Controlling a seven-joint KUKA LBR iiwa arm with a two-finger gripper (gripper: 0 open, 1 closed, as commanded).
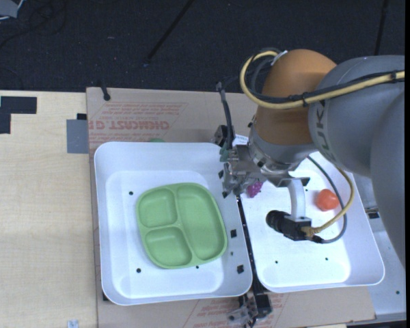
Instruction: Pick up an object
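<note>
The hand is lowered at the right bin's left edge, close over a small purple thing, whether clenched or released cannot be told, so the thing should be centred between both sides before lifting.

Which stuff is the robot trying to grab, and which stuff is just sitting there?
For the job:
- robot's pincer, over the edge between the two bins
- small purple object beside it
- small orange object, right bin
- green divided plastic plate, left bin

Just there:
- two shallow white bins
- cardboard sheet
</note>
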